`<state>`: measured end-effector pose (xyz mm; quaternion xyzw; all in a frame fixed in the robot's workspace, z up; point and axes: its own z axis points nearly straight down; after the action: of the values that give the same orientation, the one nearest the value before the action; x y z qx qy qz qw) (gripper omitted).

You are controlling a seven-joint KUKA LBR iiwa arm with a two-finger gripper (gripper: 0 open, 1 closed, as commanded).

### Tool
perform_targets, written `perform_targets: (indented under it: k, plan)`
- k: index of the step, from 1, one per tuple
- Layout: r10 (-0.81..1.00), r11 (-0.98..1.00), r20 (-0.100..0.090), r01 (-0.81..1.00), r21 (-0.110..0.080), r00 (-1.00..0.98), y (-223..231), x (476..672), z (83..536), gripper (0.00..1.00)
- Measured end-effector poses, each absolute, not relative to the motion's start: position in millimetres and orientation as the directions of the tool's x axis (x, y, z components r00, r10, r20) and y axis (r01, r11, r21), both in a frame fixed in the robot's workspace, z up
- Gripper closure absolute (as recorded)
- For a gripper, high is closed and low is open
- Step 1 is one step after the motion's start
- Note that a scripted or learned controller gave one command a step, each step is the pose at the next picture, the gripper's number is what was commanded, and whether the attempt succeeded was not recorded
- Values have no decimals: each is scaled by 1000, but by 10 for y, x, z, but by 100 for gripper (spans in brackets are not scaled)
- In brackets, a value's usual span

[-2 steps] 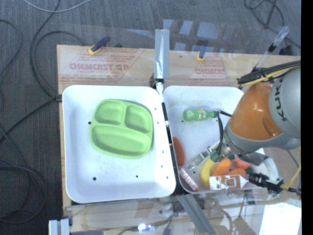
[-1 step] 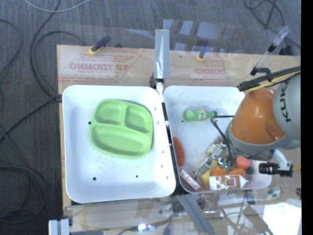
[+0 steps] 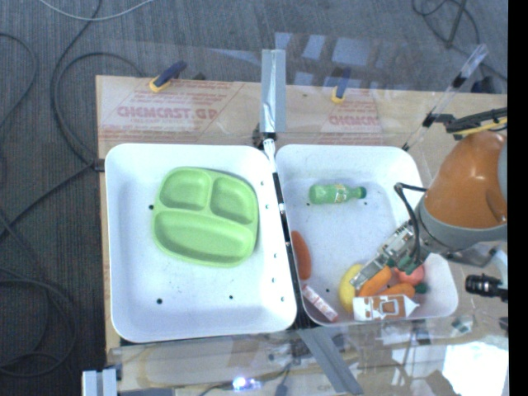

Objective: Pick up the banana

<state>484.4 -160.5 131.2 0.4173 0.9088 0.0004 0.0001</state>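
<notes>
The banana (image 3: 349, 281) shows as a yellow lump in the near part of the right bin (image 3: 363, 167), partly covered by the gripper. My gripper (image 3: 375, 266) reaches in from the right and sits low over the pile, its tip touching or just above the banana's right side. An orange carrot (image 3: 381, 283) lies right against the banana under the gripper. The grey arm with its orange band (image 3: 469, 184) rises at the right.
A green bottle (image 3: 336, 193) lies at the back of the right bin. A red item (image 3: 302, 256) rests along its left wall, and a white-and-orange carton (image 3: 386, 308) lies at the near edge. The left bin (image 3: 124, 221) holds a green divided plate (image 3: 206, 215).
</notes>
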Motion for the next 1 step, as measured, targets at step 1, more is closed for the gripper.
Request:
perform_targets:
  k: [1]
  plan:
    - [658,753,-13,658,3,-753,-1174,4866,902,0]
